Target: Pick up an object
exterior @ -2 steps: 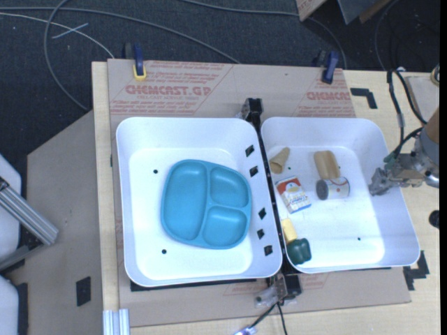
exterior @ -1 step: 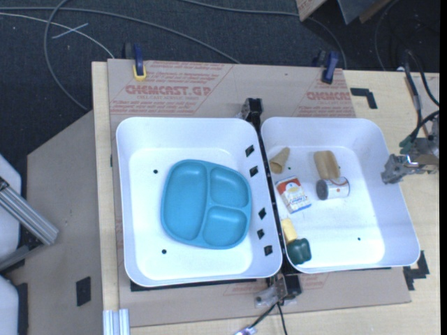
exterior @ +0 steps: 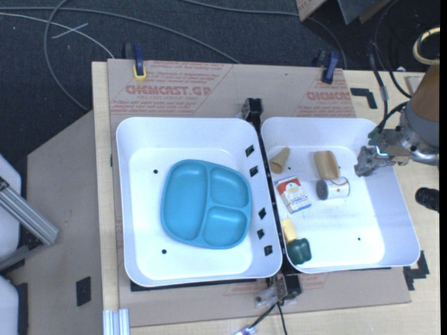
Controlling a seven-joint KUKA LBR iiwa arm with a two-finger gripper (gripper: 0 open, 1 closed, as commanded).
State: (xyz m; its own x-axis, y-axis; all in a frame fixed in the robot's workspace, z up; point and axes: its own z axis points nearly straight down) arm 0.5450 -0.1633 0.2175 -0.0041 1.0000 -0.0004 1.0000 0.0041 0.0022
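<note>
While the gripper (exterior: 366,163) hangs at the right bin's (exterior: 391,250) upper right edge, holding nothing I can see, it seems mid-approach; the small can (exterior: 332,188) lies just left, needing a descent.

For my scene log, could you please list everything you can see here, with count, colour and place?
bins: 2, white, side by side on the bench
plate: 1, blue, divided, in the left bin
cone: 1, tan, right bin, upper left
tube: 1, brown, right bin, top middle
can: 1, white and grey, below the tube
box: 1, white, red and blue, right bin
bottle: 1, green and yellow, right bin, lower left
clamps: 2, blue, bench's far edge
tool: 1, grey, over the right bin's right side
</note>
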